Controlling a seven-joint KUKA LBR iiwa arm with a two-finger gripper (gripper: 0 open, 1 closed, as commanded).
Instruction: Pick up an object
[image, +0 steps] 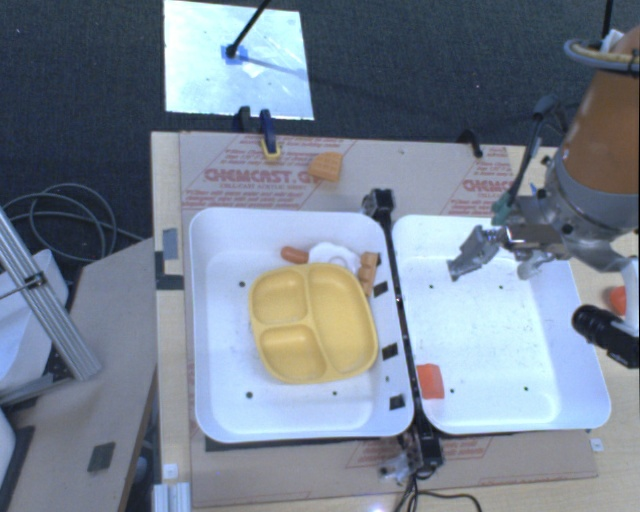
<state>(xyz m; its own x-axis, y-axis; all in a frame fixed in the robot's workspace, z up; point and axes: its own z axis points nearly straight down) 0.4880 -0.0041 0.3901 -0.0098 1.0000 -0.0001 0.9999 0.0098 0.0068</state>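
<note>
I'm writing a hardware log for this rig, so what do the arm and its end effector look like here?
The arm has a broad orange band above a grey wrist section. A thin dark cable runs down beside it toward the wrist. The end effector is grey metal, with two angular fingers spread below a blocky body, over the right white bin.

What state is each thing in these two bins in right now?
yellow divided tray: lying flat in left bin
orange sausage: lying beside tray's far edge
orange block: resting in right bin's near-left corner
gripper: above right bin, holding nothing
</note>
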